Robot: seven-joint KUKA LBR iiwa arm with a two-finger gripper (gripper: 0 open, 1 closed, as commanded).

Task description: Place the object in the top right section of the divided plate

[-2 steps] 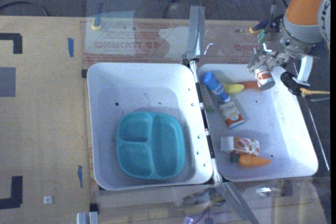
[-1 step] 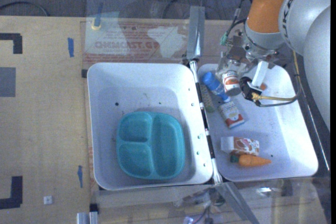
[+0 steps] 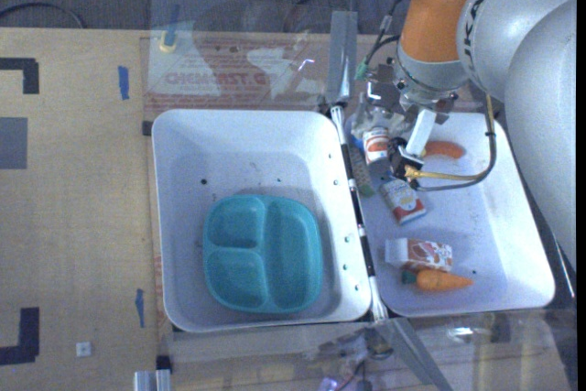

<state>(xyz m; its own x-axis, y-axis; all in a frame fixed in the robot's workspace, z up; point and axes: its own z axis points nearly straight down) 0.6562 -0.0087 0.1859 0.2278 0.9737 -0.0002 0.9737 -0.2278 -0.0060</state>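
The grey arm (image 3: 513, 59) reached over the right bin (image 3: 513, 284); the left bin (image 3: 183, 151) held the teal divided plate (image 3: 264, 254). The gripper (image 3: 392, 137) hung over a small can (image 3: 375, 145), its grip state impossible to tell. A carton (image 3: 403, 199), packet (image 3: 421, 253) and carrot (image 3: 441, 281) lay nearby.

Teal divided plate (image 3: 264, 254): rounded-square, three sections, flat on floor of left bin, toward near side, sections bare. Candidate objects in right bin: small white-and-red can (image 3: 375, 145) at far left, orange carrot (image 3: 442, 280) near edge, red-white carton (image 3: 420, 253) just beside carrot.
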